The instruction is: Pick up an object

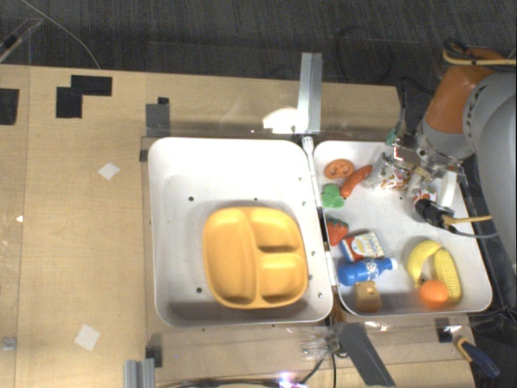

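Nearest the lower edge of the camera view, the front rims of two shallow white bins rest on the wooden counter (73, 241). In the left bin (174, 217) a yellow divided tray (254, 255) lies flat toward the front, with three compartments, tilted slightly off the bin's axis. In the right bin (472, 297) the front row holds a small brown block (367, 296) near the dividing wall and an orange ball (434, 293) toward the right, touching a yellow corn cob (448, 275). Just behind these lie a blue bottle (363, 270) on its side, a yellow banana (422, 257) beside the corn cob, and a small printed carton (361, 246) touching the bottle. Farther back, close to the dividing wall, sits a red strawberry-like toy (336, 233), then a green toy (333, 196), then an orange carrot-like piece (355, 181) lying aslant, with a round orange toy (338, 169) at the far corner. The tool (401, 175) hangs over the far right part of the right bin, apart from the carrot-like piece; whether its fingers are open or closed cannot be told, and no object is visible between them. Behind it the arm's orange band (452, 99) and grey body (494, 136) enter from the right. A metal post (310, 95) stands at the far junction of the bins.
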Controlling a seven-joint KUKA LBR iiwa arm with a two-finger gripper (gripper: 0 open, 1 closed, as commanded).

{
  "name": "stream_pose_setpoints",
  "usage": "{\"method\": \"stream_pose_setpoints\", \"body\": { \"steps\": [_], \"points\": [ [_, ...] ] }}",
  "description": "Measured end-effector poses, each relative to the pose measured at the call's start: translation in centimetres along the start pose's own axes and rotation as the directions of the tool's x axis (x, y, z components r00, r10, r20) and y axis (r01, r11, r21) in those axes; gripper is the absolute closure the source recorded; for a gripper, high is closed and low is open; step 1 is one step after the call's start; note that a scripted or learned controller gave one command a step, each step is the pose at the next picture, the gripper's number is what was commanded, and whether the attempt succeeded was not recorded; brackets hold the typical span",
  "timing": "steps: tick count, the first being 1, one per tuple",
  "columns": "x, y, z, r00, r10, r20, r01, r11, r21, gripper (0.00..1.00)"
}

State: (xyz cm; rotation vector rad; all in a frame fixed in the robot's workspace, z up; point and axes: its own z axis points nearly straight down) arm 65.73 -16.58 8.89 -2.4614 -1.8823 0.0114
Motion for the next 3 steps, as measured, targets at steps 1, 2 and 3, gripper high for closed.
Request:
{"method": "stream_pose_setpoints", "body": {
  "steps": [1, 2, 3],
  "points": [
    [0.0, 0.0, 0.0, 1.0, 0.0, 0.0, 0.0, 1.0, -0.001, 0.0],
    [4.7, -2.0, 0.4, 0.97, 0.24, 0.024, -0.239, 0.971, -0.026, 0.0],
    [2.6, -0.4, 0.2, 0.944, 0.328, 0.02, -0.328, 0.944, 0.015, 0.0]
  ]
}}
